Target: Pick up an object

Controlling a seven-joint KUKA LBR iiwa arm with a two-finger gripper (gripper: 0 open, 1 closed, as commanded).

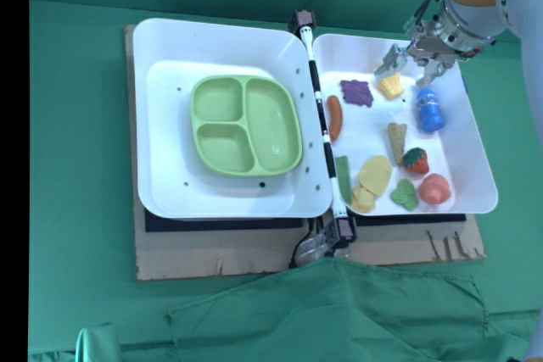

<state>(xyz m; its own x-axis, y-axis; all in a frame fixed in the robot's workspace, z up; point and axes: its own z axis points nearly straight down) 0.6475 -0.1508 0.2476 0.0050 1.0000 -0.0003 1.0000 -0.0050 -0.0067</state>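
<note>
Bare floor mid right bin (373, 127), toys (399, 140) crowding around.
</note>
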